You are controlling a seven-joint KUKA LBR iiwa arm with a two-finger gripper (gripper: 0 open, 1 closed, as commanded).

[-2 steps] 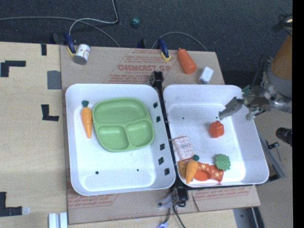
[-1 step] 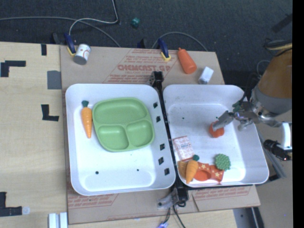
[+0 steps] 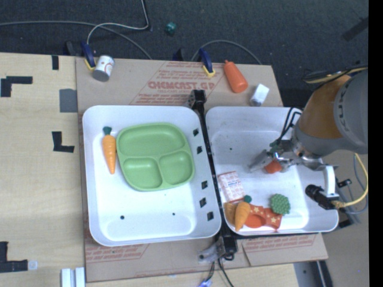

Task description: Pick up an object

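The claw [image 3: 270,162] sits low in the right bin [image 3: 239,119], fingers closed on a small red-orange object [image 3: 273,167] near the bin's middle. Judging from this, a straight, slow lift should keep the piece from slipping, since only part of it lies between the fingers. Nearer in the same bin lie a wrapped packet [image 3: 230,186], a toy carrot [image 3: 242,214] and a green broccoli piece [image 3: 279,204]. The left bin [image 3: 102,220] holds a green divided plate [image 3: 156,156] and another carrot [image 3: 109,152] beside it.
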